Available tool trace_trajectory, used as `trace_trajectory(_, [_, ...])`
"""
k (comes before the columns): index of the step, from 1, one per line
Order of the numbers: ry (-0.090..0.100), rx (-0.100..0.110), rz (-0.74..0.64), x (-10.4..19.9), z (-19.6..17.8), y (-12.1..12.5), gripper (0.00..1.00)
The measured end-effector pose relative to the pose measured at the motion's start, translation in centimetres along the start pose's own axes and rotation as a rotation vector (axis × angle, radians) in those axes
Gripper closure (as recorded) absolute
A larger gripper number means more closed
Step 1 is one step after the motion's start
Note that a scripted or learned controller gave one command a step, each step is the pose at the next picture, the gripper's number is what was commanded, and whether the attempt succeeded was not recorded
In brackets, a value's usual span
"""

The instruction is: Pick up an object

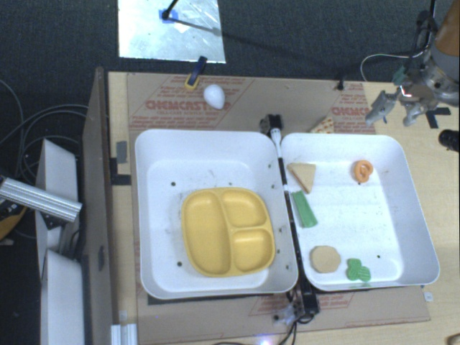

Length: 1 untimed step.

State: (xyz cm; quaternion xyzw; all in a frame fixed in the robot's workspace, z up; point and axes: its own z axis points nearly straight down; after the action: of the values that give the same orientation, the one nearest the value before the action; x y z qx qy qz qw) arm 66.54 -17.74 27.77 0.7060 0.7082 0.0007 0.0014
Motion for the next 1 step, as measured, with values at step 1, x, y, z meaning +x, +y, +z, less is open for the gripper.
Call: trace_trajectory(1, [-0.001,0.004,0.004,-3.12,3.70,-1.31,0.00])
